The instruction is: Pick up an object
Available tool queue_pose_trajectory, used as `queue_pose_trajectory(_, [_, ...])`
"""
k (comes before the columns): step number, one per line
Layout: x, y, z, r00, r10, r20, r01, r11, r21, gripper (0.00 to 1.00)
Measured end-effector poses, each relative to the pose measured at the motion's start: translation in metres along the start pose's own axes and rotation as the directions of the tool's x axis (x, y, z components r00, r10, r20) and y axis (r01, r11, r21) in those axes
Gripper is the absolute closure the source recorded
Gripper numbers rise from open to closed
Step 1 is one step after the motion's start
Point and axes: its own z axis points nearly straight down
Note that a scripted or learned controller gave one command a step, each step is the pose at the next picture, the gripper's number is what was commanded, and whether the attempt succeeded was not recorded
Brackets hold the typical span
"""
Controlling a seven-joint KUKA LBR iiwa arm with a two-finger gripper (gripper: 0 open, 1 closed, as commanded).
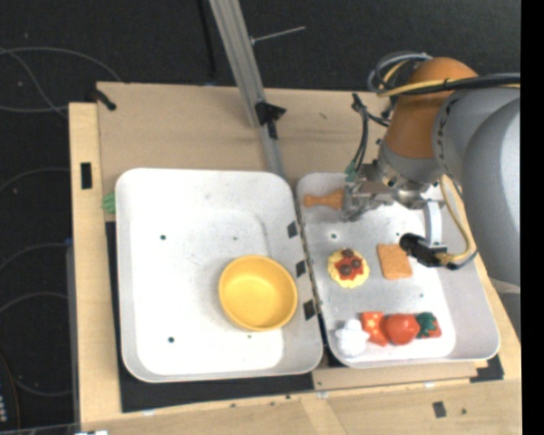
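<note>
One orange-handled tool (323,200) just left of jaws (355,205), touching.

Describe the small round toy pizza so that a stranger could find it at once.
Look in the right white bin, the one holding several small toys. Near its middle, left of the flat orange square cracker, lies the small round yellow toy pizza. It alone is round, with dark red toppings.

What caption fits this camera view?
Gripper low in right bin by an orange-brown piece; yellow bowl in left bin.
</note>
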Motion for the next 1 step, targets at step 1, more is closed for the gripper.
queue_pose_trajectory(1, [-0.0016,-0.0044,-0.0603,1.0,-0.004,-0.001,0.004,1.0,-0.002,1.0])
